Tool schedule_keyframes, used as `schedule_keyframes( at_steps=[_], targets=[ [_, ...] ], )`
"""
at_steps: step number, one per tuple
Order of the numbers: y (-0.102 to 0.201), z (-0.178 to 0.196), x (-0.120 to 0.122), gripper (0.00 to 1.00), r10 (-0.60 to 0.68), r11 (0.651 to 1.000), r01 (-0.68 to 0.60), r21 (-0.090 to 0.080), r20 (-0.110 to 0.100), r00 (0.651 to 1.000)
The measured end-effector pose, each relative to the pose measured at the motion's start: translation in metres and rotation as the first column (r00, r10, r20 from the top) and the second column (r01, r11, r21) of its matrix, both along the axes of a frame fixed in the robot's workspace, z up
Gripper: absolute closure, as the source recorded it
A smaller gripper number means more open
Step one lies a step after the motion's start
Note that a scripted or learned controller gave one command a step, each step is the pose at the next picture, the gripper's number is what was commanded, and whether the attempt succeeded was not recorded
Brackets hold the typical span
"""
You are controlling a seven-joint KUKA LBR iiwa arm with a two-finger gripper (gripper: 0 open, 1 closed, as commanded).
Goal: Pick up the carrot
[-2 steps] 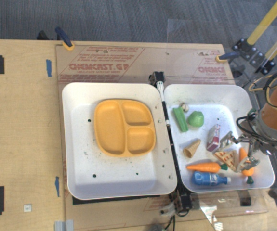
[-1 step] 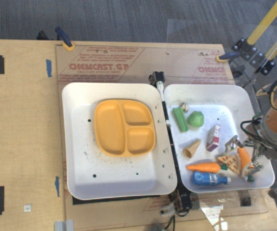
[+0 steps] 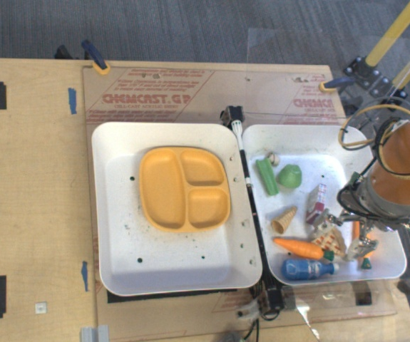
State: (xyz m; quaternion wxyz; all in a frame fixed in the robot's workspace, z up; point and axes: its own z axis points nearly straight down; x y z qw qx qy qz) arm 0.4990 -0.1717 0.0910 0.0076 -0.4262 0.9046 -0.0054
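Observation:
The carrot (image 3: 299,247) is orange with a green tip and lies on its side near the front of the right bin (image 3: 333,145). It points left, between a cone and a blue bottle. My gripper (image 3: 349,234) hangs over the right part of that bin, just right of the carrot's green end. It is open, with nothing held between its fingers (image 3: 331,221). A tan wedge-shaped toy (image 3: 332,243) lies under the gripper, touching the carrot's leafy end.
The right bin also holds a green cylinder (image 3: 267,177), a green ball (image 3: 289,176), a waffle cone (image 3: 284,220), a small pink bottle (image 3: 317,204) and a blue bottle (image 3: 306,268). In the left bin (image 3: 112,212) sits a yellow divided plate (image 3: 185,189).

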Motion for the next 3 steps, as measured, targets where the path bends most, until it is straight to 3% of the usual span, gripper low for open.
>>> schedule_keyframes(
  at_steps=[1,2,3],
  targets=[
    [-0.036,-0.001,-0.006,0.00,-0.160,0.987,0.160,0.010,-0.001,0.987],
    [-0.027,0.000,-0.007,0.00,-0.149,0.989,0.149,0.001,0.000,0.989],
    [-0.048,-0.001,-0.006,0.00,-0.450,0.893,0.450,0.012,-0.006,0.893]
  ],
)
